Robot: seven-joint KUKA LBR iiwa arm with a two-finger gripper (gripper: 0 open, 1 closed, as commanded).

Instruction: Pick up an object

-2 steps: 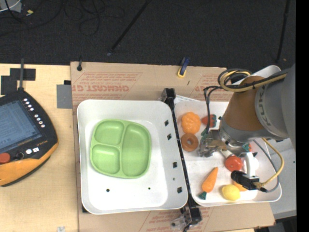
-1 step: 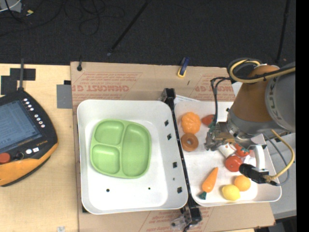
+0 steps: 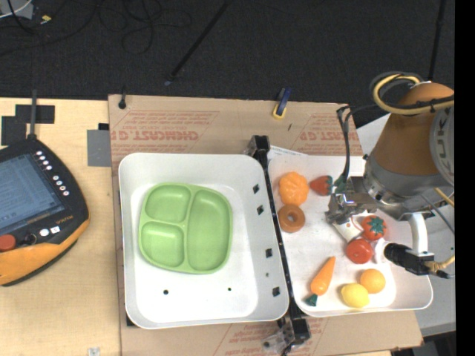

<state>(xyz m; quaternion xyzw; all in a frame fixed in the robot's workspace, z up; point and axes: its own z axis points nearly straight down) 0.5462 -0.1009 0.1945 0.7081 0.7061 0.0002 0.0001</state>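
From my station I see seven toy foods in the right bin [image 3: 415, 302]. An orange fruit [image 3: 294, 188] lies at the upper left, a brown ring doughnut [image 3: 292, 218] just below it. A small red piece [image 3: 321, 185] sits right of the fruit. Two red tomatoes lie mid-right: one with a green stalk [image 3: 373, 228], one plain [image 3: 359, 251]. A carrot [image 3: 322, 276] lies tilted, green end down-left. A lemon [image 3: 355, 295] and a small orange [image 3: 372, 280] touch at the near edge.
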